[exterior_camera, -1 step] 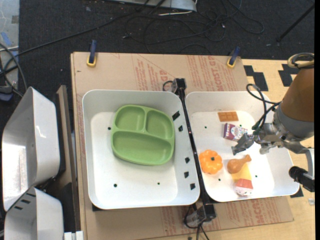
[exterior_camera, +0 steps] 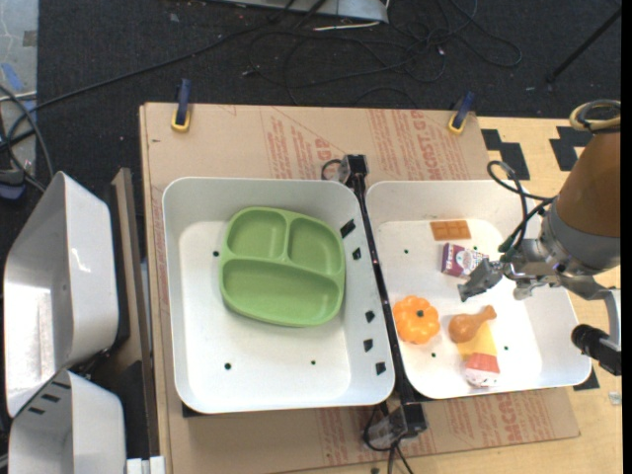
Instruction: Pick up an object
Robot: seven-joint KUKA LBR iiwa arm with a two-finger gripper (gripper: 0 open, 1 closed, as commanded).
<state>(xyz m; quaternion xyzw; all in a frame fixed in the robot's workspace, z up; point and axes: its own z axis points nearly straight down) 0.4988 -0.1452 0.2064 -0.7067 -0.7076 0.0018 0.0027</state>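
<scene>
The right bin point(exterior_camera: 553, 363) holds several small items. An orange cracker point(exterior_camera: 449, 230) lies at the back, with a purple and white box point(exterior_camera: 455, 258) just in front of it. Nearer the front are an orange pumpkin point(exterior_camera: 417, 320), a brown drumstick point(exterior_camera: 472, 323) and a yellow, white and red toy point(exterior_camera: 481, 359). My gripper point(exterior_camera: 481, 279) reaches in from the right and hangs over the middle of this bin. It sits just right of the purple box and above the drumstick. Nothing is visibly held.
The left bin point(exterior_camera: 197, 363) carries a green divided plate point(exterior_camera: 284, 267). A black divider with clips point(exterior_camera: 367, 265) runs between the bins. White containers point(exterior_camera: 54, 275) stand off the bench to the left. Cables point(exterior_camera: 518, 210) trail from the arm point(exterior_camera: 592, 205) over the right bin's back corner.
</scene>
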